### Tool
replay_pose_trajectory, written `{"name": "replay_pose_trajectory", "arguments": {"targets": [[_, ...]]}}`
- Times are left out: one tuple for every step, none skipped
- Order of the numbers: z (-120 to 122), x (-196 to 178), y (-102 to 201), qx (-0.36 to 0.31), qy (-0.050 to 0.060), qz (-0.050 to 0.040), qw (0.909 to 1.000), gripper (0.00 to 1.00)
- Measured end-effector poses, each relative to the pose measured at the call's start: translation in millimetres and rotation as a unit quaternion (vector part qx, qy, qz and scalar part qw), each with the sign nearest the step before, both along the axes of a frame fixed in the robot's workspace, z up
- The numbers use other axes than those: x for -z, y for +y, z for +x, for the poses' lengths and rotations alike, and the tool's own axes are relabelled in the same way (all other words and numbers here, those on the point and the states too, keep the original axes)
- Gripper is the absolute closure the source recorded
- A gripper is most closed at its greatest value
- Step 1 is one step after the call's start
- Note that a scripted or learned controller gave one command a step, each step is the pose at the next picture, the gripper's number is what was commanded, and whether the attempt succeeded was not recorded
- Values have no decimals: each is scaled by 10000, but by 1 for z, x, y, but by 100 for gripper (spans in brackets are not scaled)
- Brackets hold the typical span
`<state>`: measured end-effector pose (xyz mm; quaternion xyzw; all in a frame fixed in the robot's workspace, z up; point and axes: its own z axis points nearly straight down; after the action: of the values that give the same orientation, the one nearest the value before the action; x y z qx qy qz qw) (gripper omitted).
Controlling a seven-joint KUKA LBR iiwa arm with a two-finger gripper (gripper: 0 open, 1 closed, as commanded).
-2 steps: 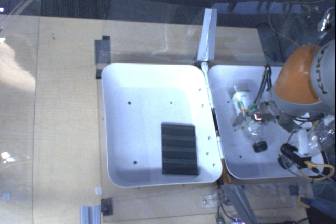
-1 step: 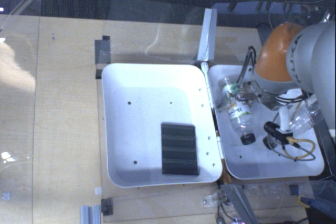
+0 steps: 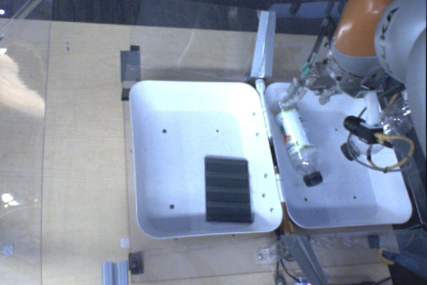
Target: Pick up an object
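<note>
The clear bottle [image 3: 295, 141] is probably light, slippery; its middle should be gripped. The gripper [image 3: 301, 86] state cannot be told.

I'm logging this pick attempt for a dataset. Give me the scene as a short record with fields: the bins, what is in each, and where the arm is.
left bin: holds a black ribbed block, lying flat near the front
right bin: holds a clear plastic bottle, on its side, dark cap toward the front
arm: over the right bin's far end
bottle held: no, it lies on the bin floor
</note>
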<state>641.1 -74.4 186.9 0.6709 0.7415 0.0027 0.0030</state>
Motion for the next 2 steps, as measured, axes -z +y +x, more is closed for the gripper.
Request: {"name": "replay_pose_trajectory", "arguments": {"targets": [[-14, 92, -21, -728, 9, -1, 9973, 0], [-12, 81, -19, -738, -17, 4, 9973, 100]]}}
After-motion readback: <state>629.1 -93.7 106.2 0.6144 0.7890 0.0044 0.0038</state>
